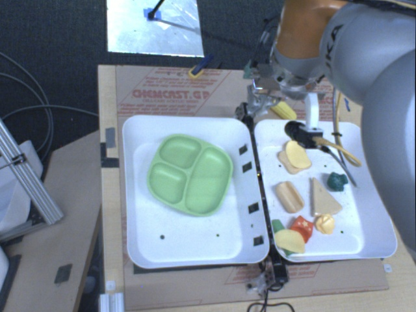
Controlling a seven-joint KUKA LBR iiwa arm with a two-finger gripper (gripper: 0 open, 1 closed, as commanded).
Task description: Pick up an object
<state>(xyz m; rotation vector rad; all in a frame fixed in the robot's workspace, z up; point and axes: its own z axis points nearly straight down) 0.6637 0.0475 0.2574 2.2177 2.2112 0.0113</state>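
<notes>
Hovering over right bin [370, 236] far edge: end effector [263, 103], grip state indiscernible.

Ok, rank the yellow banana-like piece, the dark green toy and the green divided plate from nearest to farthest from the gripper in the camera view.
1. Yellow banana-like piece, right beside the gripper at the right bin's top edge.
2. Dark green toy, mid-right of the right bin.
3. Green divided plate, in the left bin; nearly level with the toy, so the order is uncertain.
</notes>
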